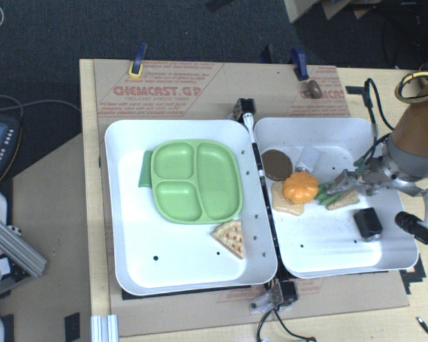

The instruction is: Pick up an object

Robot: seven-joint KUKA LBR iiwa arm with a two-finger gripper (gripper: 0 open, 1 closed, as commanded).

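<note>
Waffle [230, 238] near left bin's [128, 262] front. Reaching: gripper [344, 185] low beside orange [300, 188], spread unclear. Next: close, then lift.

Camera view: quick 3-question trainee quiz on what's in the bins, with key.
1. True or false: the green divided plate lies in the right bin.
2. Which item sits just below the plate's lower right corner? A) waffle piece B) orange toy C) brown disc
3. Fill in: the small black block lies in the ____ bin.

Key: 1 false, it lies in the left bin; 2 A; 3 right.
</note>
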